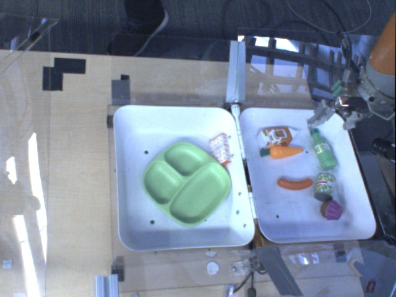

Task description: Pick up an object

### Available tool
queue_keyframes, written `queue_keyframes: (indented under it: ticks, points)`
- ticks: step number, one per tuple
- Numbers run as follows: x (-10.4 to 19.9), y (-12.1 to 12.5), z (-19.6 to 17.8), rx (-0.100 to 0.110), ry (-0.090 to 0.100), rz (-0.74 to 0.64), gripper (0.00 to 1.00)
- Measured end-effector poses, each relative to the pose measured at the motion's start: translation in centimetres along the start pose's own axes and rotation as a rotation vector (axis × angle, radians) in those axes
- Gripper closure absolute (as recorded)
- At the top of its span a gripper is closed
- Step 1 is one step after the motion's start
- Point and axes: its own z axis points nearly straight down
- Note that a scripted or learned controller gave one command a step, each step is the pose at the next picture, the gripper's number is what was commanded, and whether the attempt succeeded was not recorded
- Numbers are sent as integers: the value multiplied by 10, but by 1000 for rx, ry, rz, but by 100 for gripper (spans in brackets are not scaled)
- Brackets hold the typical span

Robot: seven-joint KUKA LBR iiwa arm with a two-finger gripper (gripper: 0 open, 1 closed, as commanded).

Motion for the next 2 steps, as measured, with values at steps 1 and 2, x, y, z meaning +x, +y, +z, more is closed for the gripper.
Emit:
queue_keyframes:
  ticks: [1, 2]
  points:
    - [-35, 23, 112, 2, 0, -47, 0]
    - [-57, 33, 189, -4, 3, 1, 0]
